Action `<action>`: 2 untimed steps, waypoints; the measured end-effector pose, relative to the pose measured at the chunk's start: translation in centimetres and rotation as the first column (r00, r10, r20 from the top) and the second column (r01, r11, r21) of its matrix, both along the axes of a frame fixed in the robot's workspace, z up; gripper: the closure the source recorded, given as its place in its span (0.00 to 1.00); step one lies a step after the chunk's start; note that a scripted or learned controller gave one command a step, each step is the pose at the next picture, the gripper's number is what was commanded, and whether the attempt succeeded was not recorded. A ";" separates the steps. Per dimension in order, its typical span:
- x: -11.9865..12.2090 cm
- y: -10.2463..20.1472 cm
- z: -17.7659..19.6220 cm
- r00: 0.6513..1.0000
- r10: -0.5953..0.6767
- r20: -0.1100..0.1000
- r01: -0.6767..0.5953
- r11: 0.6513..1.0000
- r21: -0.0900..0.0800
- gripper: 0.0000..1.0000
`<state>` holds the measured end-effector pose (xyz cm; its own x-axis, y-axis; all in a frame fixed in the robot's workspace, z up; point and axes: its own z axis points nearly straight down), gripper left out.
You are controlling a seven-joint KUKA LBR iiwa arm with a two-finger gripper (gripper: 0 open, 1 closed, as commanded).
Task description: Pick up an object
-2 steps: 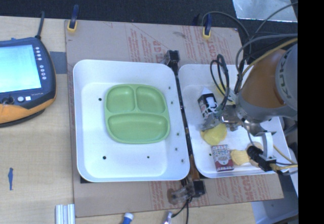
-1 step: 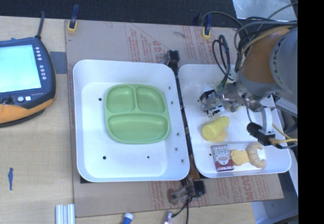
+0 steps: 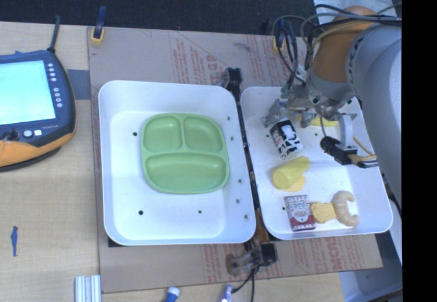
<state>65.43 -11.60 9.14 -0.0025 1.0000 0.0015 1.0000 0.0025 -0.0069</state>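
Note:
My gripper hangs low over the back of the right bin, under the grey wrist with its orange band. A small black and white cylinder lies directly in front of the gripper, touching or nearly touching it. Nearer the camera sit a yellow lump, a red and brown packet and a tan croissant-shaped piece.
The left bin holds a green divided plate. A tablet controller lies on the bench at far left. Cables and a black fitting hang from the wrist over the right bin's back right part.

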 end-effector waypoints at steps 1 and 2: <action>-0.2 1.1 0.0 1.000 0.002 0.002 -0.002 1.000 0.000 0.00; 0.2 2.3 0.1 1.000 0.002 0.005 -0.002 1.000 -0.001 0.00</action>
